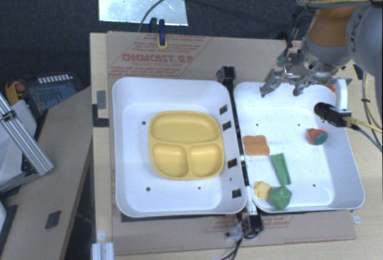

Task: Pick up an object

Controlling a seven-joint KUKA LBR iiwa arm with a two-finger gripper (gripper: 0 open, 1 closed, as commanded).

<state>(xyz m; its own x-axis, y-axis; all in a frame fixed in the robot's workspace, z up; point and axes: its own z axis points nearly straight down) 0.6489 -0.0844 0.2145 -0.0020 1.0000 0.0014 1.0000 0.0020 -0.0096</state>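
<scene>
My gripper (279, 89) hangs over the far edge of the right bin (299, 133), its two fingers spread apart with nothing between them. The bin holds an orange flat piece (256, 145) near its left wall, a green stick (280, 169) just below it, a green lump (279, 196) and a small yellow piece (261, 189) at the near left corner. A small orange and teal ball (316, 136) lies towards the right wall. All of them sit well below and apart from the gripper.
The left bin (131, 133) holds a yellow three-compartment tray (185, 144). A black divider with clips (233, 133) runs between the bins. The bench's cardboard sheet (161, 52) lies behind, and grey equipment stands at the far left.
</scene>
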